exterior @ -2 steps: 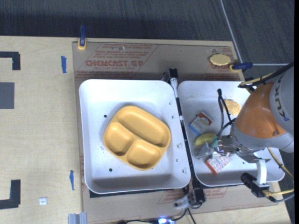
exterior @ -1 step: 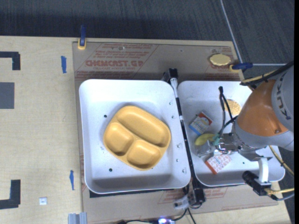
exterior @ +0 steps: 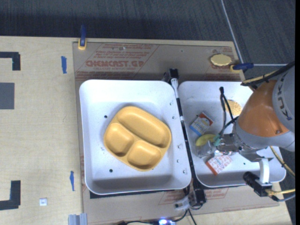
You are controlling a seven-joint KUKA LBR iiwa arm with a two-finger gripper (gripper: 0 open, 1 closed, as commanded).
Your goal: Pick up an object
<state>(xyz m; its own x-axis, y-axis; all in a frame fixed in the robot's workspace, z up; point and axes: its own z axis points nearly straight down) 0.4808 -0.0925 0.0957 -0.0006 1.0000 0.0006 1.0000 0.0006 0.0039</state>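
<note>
Now, hand [exterior: 220, 144]: low in the right bin [exterior: 276, 175], between yellow piece [exterior: 204, 139] and red-white packet [exterior: 219, 163]; I cannot tell its state.
Risk: I fear it closes between them, gripping nothing.
Left bin [exterior: 89, 139]: yellow tray [exterior: 137, 137], well apart.

Bench [exterior: 37, 125]: light wood, blue tape marks | cardboard sheet [exterior: 140, 60] laid on it | two white bins [exterior: 89, 139] [exterior: 206, 90] set side by side on the cardboard
</note>
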